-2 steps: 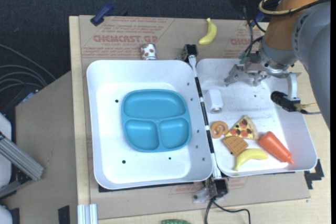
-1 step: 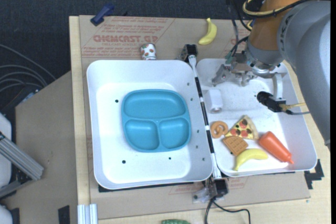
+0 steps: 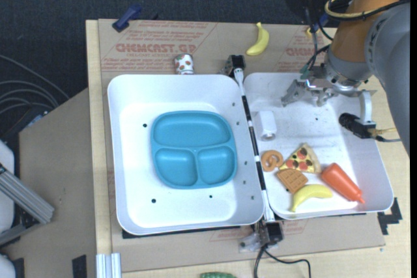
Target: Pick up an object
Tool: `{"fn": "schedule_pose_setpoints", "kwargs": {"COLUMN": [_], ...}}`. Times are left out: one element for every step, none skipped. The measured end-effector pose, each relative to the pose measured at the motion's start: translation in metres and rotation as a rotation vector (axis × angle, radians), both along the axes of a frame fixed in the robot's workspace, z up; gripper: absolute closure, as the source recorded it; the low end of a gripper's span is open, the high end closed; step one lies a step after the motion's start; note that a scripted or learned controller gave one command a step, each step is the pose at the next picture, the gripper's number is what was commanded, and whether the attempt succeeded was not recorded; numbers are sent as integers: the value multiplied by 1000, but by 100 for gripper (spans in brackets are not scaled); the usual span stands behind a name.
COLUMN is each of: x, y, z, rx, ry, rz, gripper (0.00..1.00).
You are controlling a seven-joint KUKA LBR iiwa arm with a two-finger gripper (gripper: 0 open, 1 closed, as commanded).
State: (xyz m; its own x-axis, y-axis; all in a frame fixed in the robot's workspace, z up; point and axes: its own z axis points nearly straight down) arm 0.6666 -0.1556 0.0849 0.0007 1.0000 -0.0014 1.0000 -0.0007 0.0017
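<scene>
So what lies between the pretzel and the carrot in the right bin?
In the camera view, the pizza slice lies between the pretzel and the carrot.

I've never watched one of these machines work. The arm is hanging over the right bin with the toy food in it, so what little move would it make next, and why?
Probably a short swing toward the near end of the right bin, then down. The gripper hangs over the bare far end, while the carrot, banana and pizza slice lie clustered nearer the camera. The white cylinder is closest, so it might go there instead.

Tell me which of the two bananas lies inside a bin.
The banana in the right bin, at its front edge beside the carrot. The other banana lies outside both bins, on the board behind them.
</scene>
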Motion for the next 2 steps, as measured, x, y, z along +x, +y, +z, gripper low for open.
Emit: {"fn": "schedule_pose_setpoints", "kwargs": {"x": [-9,0], "y": [43,-12], "z": [0,0], "rx": [3,0], "ry": [4,0], "rz": [1,0], "gripper": [0,0]}}
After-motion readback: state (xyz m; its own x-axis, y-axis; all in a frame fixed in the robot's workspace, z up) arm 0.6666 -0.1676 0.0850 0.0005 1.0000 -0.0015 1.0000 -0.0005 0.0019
